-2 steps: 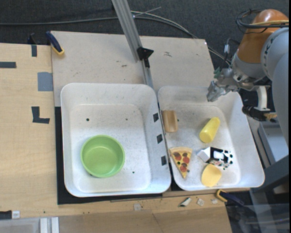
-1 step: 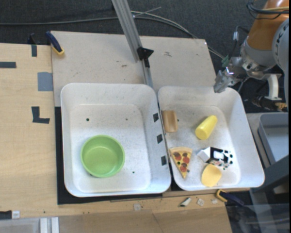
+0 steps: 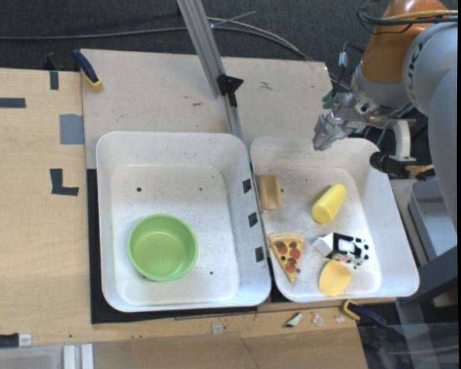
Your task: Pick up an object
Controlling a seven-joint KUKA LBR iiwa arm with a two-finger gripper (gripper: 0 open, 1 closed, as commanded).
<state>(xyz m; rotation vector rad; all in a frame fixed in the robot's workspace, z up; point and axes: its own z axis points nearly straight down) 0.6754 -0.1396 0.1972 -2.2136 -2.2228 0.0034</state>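
Two shallow white bins stand side by side on the bench. In the right bin (image 3: 384, 206), near its front edge, lies a round yellow plastic piece (image 3: 334, 279). Just beside it sit a small black-and-white toy (image 3: 344, 248) and a flat pizza-slice toy (image 3: 286, 254). Further back are a yellow plastic cylinder (image 3: 328, 204), tilted, and a brown wooden block (image 3: 269, 191) near the left wall. In the left bin (image 3: 115, 160), a round green plastic bowl (image 3: 163, 246) rests toward the front left corner. My gripper (image 3: 326, 134) hangs over the back edge of the right bin, carrying nothing; if it is released or clenched I cannot tell.
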